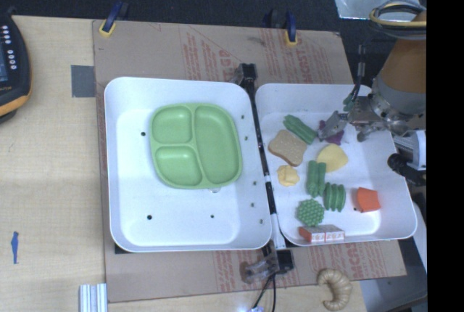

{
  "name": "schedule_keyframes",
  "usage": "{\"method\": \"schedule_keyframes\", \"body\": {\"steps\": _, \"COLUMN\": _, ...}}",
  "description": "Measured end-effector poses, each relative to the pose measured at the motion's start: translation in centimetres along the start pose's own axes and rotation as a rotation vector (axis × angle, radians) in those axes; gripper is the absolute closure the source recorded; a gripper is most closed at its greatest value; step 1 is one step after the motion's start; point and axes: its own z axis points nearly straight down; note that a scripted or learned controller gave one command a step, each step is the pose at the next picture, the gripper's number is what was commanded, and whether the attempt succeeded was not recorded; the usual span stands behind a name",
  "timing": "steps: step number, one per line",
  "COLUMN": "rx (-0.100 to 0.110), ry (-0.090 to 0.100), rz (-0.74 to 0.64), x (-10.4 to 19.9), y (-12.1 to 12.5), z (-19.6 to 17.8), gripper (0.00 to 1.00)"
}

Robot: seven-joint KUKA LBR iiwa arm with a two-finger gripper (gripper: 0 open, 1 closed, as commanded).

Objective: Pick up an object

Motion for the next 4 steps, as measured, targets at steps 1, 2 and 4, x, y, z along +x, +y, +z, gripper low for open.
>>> {"method": "schedule_keyframes", "body": {"steps": 1, "rx": -0.002, "ry": 0.002, "rz": -0.002, "x": 0.9, "y": -2.3, "z": 5.2, "gripper": 0.00}}
{"method": "schedule_keyframes", "body": {"steps": 2, "rx": -0.014, "ry": 0.000, "rz": -0.003, "x": -0.7, "y": 2.8, "z": 4.8, "gripper": 0.00}}
{"method": "schedule_keyframes", "body": {"steps": 4, "rx": -0.002, "ry": 0.002, "rz": 0.000, "x": 0.9, "y": 0.4, "z": 4.9, "gripper": 0.00}}
